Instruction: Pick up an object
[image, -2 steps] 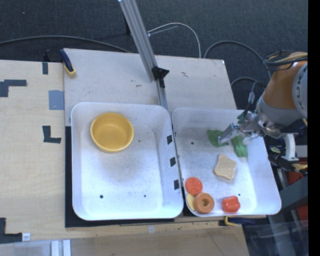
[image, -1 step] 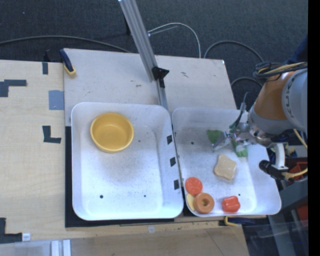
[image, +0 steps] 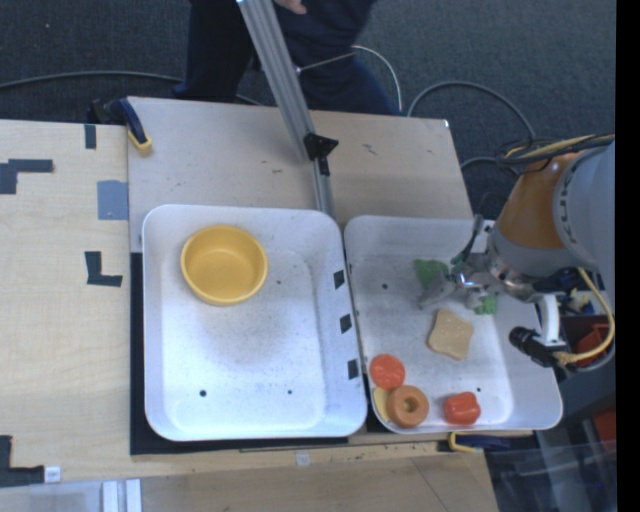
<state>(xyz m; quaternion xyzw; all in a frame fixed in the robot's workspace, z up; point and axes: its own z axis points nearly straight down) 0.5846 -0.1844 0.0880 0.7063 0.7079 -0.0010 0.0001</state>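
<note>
1. Green plastic, a small leaf-like piece (image: 432, 270), is seen in the right bin (image: 400, 240), just beside the gripper (image: 447, 288), which is lowered over the bin's upper middle; whether the fingers are open or closed cannot be told from this slanted view.
2. Nothing is seen held between the fingers, so the pick is judged not yet made.
3. The green piece is judged light, thin and somewhat slippery; it would best be pinched across its narrow width.
4. A tan bread-like block (image: 451, 334) lies just below the gripper, apart from it; it is judged light and probably soft, best taken across its short sides.
5. Along the bin's lower edge are set an orange-red ball (image: 387, 371), a ring-shaped doughnut toy (image: 408, 405) and a red piece (image: 461, 407), close together, with little room for fingers between the first two.
6. A yellow bowl (image: 224, 263) rests in the left bin (image: 250, 400).
7. Both bins are smooth, white and shallow-walled, carried on a pale bench (image: 60, 300); light things are judged likely to slide if nudged.
</note>
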